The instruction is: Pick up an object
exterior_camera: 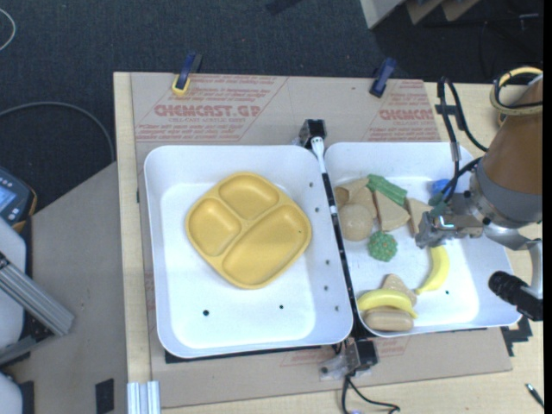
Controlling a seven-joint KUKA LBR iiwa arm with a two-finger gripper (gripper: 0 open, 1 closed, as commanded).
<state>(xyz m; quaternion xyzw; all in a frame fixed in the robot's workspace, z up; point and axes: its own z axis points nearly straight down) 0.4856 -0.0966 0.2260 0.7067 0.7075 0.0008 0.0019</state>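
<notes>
Pincer (434, 229) grip state: cannot tell | banana (438, 270) just below | risk: slipping off curved peel, nudging broccoli (382, 247) alongside

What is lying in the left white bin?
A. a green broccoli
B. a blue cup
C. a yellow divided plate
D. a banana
C: the yellow divided plate lies in the left white bin, while the banana and broccoli lie in the right bin.

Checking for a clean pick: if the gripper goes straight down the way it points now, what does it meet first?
Most likely the banana, whose upper end lies just beneath the gripper in the right bin. Depth is hard to judge from this slanted view.
</notes>
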